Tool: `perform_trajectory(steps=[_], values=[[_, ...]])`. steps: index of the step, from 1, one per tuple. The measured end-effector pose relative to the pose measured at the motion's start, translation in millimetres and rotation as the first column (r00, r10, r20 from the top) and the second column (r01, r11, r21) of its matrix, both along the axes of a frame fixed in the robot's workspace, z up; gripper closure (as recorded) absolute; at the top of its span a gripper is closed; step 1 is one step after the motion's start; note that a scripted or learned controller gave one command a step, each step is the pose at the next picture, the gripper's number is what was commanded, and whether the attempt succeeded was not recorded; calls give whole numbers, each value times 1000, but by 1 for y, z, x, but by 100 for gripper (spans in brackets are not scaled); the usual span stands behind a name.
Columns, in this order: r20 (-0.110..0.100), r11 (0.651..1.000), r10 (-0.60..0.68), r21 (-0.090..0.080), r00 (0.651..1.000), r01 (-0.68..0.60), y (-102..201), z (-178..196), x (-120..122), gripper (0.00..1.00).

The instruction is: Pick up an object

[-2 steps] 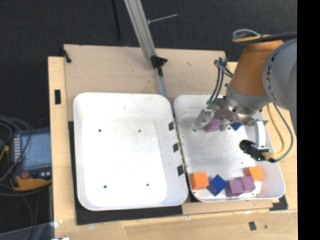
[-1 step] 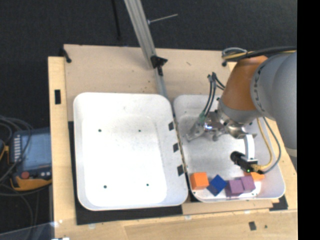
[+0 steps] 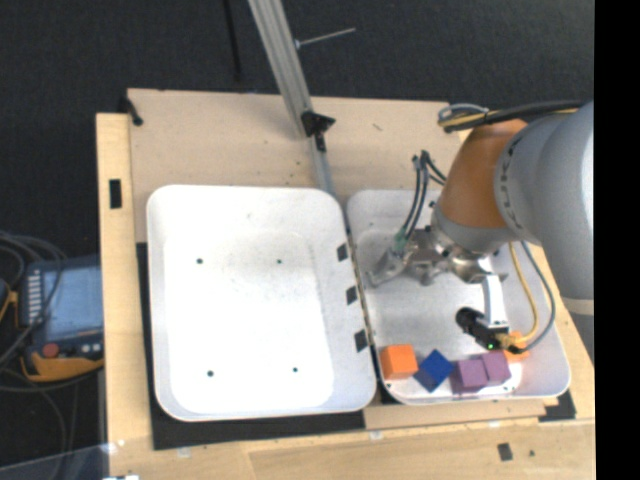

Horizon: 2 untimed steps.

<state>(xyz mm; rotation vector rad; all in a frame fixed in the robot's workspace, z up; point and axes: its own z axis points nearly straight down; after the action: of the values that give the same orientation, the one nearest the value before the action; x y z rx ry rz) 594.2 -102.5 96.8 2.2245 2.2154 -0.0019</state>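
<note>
Arm: we see the grey arm [image 3: 545, 183] with its orange band [image 3: 480, 183] reaching in from the right over the right bin.
Hand: the hand [image 3: 385, 265] sits low over the upper left part of the right bin [image 3: 375, 213], close to the bin's left wall. We cannot tell whether it is released or clenched, and we see nothing between its parts.
Blocks: four blocks lie in a row along the near edge of the right bin, well apart from the hand.
Orange block: the orange block [image 3: 399, 361] is leftmost, by the near left corner.
Blue block: the blue block [image 3: 434, 370] lies just beside the orange one, turned so a corner points toward the near rim.
Purple blocks: two purple blocks [image 3: 482, 372] lie side by side and touching, so together their long axis runs left to right along the near rim.
Left bin: the left bin [image 3: 245, 298] sits beside the right one on the tabletop [image 3: 200, 138].
Post: a metal post [image 3: 285, 63] rises at a slant from behind the bins.
</note>
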Motion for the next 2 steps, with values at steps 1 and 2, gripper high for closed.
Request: perform_trajectory(steps=[1, 2], values=[[5, 1000, -8, 2, 1000, 8, 0, 12, 1, 100], [5, 1000, 0, 1, 1000, 0, -10, 60, 3, 100]])
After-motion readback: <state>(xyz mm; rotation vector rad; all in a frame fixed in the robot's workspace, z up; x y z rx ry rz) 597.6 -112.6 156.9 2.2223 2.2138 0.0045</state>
